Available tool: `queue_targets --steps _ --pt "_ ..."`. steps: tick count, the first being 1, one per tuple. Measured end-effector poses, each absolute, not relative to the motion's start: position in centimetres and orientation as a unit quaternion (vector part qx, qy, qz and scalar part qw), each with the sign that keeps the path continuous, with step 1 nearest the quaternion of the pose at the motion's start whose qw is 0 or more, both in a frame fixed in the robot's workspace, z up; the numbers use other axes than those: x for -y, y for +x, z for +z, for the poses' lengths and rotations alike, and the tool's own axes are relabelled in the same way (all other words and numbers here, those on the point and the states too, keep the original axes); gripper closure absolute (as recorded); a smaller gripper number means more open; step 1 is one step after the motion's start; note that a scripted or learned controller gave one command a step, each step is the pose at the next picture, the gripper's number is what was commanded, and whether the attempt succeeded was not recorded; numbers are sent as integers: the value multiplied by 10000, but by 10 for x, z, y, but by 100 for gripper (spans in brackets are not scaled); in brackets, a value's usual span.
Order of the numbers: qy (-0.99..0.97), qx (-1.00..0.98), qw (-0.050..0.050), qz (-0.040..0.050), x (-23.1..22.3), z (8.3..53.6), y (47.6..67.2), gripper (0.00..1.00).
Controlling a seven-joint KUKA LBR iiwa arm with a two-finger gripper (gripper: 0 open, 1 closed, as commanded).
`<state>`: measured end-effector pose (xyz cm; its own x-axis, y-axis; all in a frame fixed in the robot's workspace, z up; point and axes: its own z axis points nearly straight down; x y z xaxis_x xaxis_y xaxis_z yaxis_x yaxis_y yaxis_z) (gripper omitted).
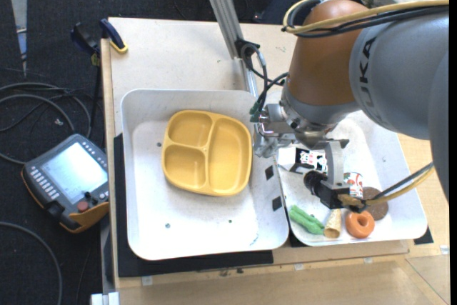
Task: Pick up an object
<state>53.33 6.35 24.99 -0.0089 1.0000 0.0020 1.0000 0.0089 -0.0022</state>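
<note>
1. Nearest my camera is the grey arm with its orange band (335, 68). It reaches in from the view's right and covers much of the right-hand shallow white bin (400, 153).
2. Below the wrist, the gripper (275, 143) hangs over that bin's inner edge, just beside the wall it shares with the left-hand shallow white bin (143, 175). I cannot tell whether the gripper is apart or together, and I see nothing held in it.
3. Closest to it is a small black-and-white patterned piece (312, 158), just to the gripper's right in the view and partly under the wrist. I cannot make out its long axis.
4. Further out, along the right bin's near rim, lies a green elongated soft-looking piece (305, 218). Its long axis slants from upper left to lower right.
5. Touching its end is a beige cone (333, 226), then an orange ring (360, 224) and a brown round disc (378, 209). A small red-and-white can (355, 184) sits just above them.
6. On the other side, a yellow three-compartment plastic plate (207, 152) lies flat in the left bin, with its right edge near the gripper.
7. My judgement is that the patterned piece is the shortest reach, needing only a small shift toward the right bin's middle. The green piece would need the gripper turned to close across its slant.
</note>
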Motion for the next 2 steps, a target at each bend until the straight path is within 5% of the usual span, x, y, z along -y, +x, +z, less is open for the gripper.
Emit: queue_targets --steps 1,2 --pt "-7047 7095 22 17 -99 231 495 100" --pt "-7073 7069 5 5 -97 232 497 0"
